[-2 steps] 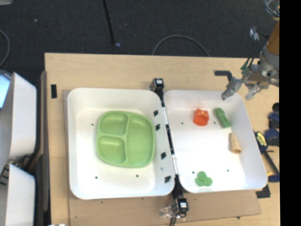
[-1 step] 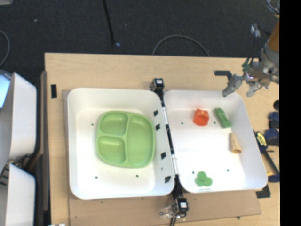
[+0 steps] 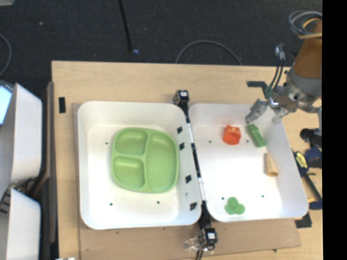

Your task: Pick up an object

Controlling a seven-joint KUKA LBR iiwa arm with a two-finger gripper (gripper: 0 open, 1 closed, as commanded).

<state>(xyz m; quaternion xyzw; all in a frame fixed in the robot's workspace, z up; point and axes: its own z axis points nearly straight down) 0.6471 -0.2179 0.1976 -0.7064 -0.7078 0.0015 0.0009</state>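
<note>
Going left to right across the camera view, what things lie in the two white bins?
Light green divided plastic plate in the left white bin → small orange-red block → dark green lumpy piece → green stick-shaped piece → tan cylinder-shaped piece, the last four in the right white bin.

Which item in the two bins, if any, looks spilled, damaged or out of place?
Nothing stands out. The green divided plate lies flat in the left bin. In the right bin, the orange piece, green stick, tan piece and small green cluster lie apart, all intact.
</note>
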